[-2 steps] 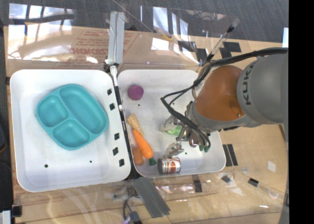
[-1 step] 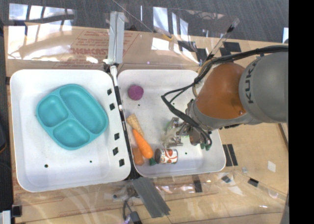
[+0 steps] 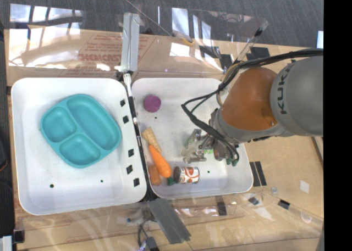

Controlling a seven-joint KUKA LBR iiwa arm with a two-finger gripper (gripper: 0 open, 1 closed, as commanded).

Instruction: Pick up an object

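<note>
Claw (image 3: 193, 148) low in right bin (image 3: 231, 184), grip state unclear; can (image 3: 187, 175) just below, carrot (image 3: 159, 161) left.

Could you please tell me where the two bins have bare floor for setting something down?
Left white bin: bare floor along its front and left edges, around the teal divided plate. Right white bin: bare behind the purple ball. Crowded at the front: orange carrot, red-and-white can, hand.

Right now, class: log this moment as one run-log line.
gripper: low in right bin | nearest: can, carrot | purple ball: far corner | teal plate: left bin
</note>
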